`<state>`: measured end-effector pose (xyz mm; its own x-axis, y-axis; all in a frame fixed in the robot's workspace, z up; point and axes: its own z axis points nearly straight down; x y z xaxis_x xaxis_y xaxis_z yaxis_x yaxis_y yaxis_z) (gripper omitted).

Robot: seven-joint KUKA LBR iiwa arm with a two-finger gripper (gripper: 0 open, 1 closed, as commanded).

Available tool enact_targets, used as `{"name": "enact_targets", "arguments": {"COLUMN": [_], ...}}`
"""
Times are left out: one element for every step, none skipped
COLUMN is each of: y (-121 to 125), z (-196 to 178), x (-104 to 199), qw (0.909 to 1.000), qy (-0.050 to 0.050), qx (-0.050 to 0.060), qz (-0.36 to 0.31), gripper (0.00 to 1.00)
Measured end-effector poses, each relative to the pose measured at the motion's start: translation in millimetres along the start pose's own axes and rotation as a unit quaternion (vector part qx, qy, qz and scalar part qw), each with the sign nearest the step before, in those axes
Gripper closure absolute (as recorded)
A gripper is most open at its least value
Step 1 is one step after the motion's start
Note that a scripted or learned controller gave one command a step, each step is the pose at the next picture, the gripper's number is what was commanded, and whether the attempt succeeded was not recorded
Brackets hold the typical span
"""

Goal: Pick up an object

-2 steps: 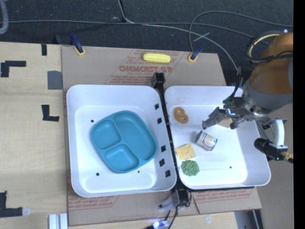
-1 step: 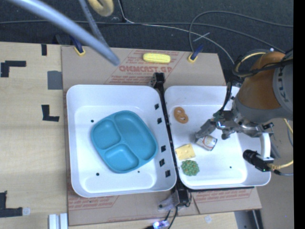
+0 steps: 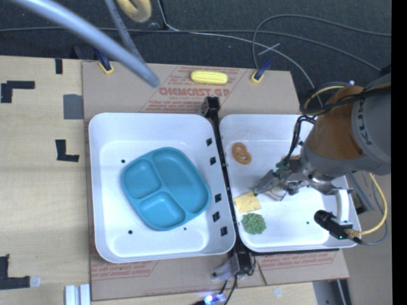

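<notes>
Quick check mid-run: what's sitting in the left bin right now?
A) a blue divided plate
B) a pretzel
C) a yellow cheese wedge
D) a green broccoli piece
A: the blue divided plate lies in the left bin, while the pretzel, cheese wedge and broccoli piece are in the right bin, where the gripper reaches.

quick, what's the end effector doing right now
End effector: low in the right bin, just above the cheese; open or shut cannot be told.
</notes>
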<state>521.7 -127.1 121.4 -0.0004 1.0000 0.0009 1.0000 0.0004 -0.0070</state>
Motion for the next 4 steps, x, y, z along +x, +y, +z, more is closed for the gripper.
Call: {"name": "enact_targets", "arguments": {"y": [2.1, 6.1, 0.6, 9.6], "z": [34.7, 19.4, -26.0, -84.9], "x": [0.4, 2.3, 8.1, 5.1], "qw": [1.0000, 0.9999, 1.0000, 1.0000], "qy": [0.000, 0.001, -0.001, -0.001], "qx": [-0.005, -0.010, -0.004, -0.006], "qz": [0.000, -0.001, -0.001, -0.001], "gripper": [0.00, 1.00, 1.00, 1.00]}}
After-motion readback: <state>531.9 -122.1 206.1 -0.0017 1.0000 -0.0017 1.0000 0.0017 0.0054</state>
